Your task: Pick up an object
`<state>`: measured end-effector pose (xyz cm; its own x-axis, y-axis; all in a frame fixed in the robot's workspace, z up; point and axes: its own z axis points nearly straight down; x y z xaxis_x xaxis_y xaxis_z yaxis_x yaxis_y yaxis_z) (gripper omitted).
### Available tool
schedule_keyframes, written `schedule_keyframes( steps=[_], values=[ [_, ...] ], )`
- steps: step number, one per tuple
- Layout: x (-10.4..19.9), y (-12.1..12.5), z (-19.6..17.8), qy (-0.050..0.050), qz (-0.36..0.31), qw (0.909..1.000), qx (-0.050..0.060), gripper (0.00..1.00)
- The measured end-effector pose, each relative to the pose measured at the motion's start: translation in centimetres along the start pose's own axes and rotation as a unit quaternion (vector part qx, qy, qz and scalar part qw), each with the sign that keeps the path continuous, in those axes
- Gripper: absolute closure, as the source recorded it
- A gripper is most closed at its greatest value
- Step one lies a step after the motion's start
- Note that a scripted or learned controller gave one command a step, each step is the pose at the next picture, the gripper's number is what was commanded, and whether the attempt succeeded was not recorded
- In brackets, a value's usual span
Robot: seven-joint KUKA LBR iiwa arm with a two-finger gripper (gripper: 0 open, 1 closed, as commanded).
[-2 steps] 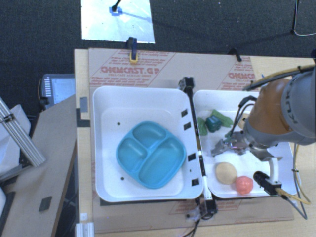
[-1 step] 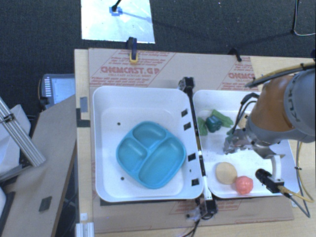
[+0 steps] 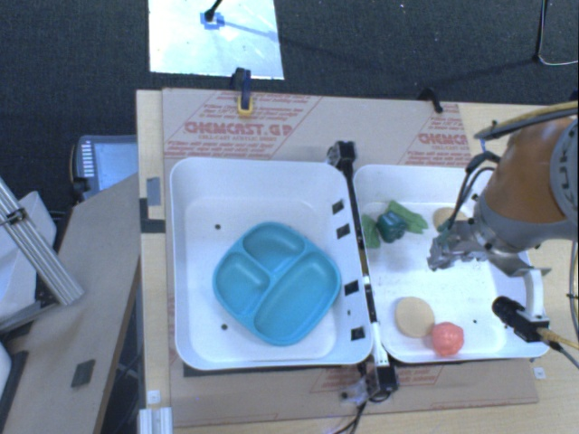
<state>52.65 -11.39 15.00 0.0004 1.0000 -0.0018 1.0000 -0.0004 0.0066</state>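
Observation:
My gripper (image 3: 443, 253) hangs over the middle of the right bin (image 3: 398, 181), its fingertips low near the bin floor. A green and teal toy (image 3: 393, 221) lies to its upper left, near the bin's back left corner. A tan round disc (image 3: 415, 316) and a pink ball (image 3: 447, 337) rest side by side at the front of the right bin, below the gripper. A small tan object (image 3: 443, 217) peeks out just behind the gripper, partly hidden by it. Nothing visible sits between the fingers.
The left bin (image 3: 194, 197) holds a blue divided plate (image 3: 275, 282). A black divider with clips (image 3: 348, 215) runs between the two bins. The arm's grey body (image 3: 534, 183) covers the right bin's far right side.

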Motion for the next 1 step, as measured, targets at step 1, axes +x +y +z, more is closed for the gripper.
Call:
schedule_keyframes(
  steps=[1],
  values=[
    [-1.11,0.23,-5.19,0.000,-0.001,1.0000,0.000,1.00]
  ],
)
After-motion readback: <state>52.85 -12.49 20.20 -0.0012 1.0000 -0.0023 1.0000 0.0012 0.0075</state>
